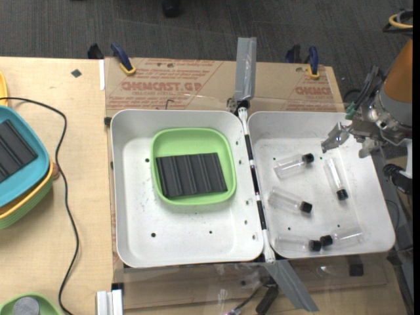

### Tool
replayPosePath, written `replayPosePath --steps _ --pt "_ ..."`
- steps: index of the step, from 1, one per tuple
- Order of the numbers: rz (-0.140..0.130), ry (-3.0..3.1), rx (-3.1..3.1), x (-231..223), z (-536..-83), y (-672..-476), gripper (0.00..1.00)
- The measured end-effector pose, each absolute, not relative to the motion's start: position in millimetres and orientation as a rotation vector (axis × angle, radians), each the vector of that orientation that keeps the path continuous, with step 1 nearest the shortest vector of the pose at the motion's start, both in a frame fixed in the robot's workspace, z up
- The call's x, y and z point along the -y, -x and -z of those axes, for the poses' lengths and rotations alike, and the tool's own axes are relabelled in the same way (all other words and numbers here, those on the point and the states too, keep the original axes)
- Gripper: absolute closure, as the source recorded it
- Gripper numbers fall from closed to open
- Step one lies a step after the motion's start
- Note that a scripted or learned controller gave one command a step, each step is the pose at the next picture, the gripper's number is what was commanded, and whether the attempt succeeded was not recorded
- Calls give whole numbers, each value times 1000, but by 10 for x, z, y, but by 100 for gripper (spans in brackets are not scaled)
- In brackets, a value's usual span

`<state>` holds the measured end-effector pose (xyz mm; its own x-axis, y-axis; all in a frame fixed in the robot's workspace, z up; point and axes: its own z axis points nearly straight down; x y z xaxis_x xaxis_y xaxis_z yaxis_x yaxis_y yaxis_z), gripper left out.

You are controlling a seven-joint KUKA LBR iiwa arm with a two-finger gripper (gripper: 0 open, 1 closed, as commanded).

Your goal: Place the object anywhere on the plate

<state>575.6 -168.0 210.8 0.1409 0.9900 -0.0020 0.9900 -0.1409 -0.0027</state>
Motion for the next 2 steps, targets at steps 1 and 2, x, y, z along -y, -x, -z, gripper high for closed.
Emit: replayPosePath --steps 1,2 --pt "-5 2606 1755 1633 -2951 -5373 0" --pt "-6 2724 1566 1967 -3056 -5226 0"
